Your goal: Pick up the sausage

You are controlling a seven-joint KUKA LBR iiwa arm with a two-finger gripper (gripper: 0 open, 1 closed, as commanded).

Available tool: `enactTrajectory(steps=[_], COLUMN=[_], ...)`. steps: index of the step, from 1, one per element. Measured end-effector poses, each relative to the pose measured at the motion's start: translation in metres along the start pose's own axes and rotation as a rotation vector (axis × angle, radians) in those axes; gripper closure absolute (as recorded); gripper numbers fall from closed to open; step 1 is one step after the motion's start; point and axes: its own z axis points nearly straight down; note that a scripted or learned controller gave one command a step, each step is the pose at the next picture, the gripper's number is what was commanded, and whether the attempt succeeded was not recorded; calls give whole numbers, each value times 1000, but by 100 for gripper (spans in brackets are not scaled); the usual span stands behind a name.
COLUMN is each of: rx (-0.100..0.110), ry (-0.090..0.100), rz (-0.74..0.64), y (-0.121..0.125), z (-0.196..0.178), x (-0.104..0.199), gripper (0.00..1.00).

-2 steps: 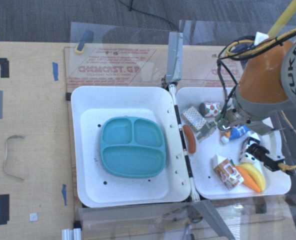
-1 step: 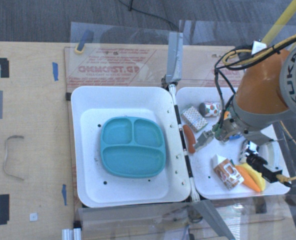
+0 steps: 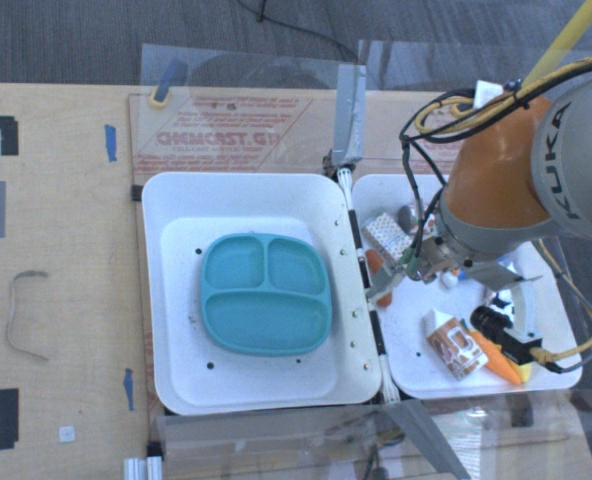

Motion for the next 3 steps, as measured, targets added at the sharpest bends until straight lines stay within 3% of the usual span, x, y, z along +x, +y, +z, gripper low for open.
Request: enactTrajectory(steps=[1, 2, 3], rx=[-4, -1, -6], ry=[-3, 1, -6], rz=[-7, -139, -378], y=[2, -29, -32], z=[0, 84, 34], x=[-31, -84, -135], gripper=[0, 0, 0])
